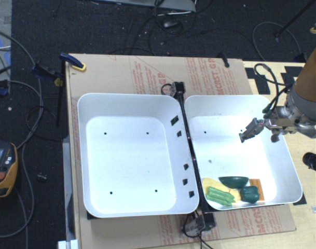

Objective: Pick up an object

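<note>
Several small objects lie bunched in the front corner of the right bin (225, 113): a dark green rounded piece (234, 181), a light green ridged piece (220, 196), a teal lump (249, 193), a flat yellow piece (211, 183) and an orange block (257, 183). My gripper (262, 133) hangs over the right side of that bin, well behind the pile and apart from it. Its two dark fingers (249, 130) stand apart, open, with only white bin floor showing between them.
The left bin (95, 108) sits beside the right one, separated by a black divider strip (186, 139). Both rest on a brown board (147, 71). Cables and a clamp (74, 62) lie on the dark floor around it.
</note>
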`<state>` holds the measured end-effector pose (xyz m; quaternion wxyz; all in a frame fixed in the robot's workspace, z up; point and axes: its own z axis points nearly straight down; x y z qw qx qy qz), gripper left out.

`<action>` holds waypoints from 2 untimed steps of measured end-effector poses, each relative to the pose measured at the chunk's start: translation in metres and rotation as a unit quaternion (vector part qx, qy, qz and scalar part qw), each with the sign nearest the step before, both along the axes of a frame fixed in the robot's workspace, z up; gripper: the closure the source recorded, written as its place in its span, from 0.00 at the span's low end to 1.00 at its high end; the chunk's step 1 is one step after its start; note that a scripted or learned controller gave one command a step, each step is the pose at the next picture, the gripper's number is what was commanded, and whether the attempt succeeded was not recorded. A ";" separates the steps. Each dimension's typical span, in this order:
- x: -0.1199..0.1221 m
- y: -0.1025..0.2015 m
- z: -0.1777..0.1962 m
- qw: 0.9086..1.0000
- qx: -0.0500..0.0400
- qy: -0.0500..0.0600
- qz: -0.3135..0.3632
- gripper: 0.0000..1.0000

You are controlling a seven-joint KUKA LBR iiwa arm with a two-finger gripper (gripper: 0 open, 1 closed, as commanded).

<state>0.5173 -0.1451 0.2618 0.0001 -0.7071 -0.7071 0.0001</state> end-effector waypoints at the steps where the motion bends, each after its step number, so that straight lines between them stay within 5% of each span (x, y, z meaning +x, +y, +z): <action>1: -0.002 0.043 -0.139 1.000 0.001 0.006 0.001 0.00; 2: 0.007 0.172 -0.071 1.000 0.002 -0.002 0.006 0.00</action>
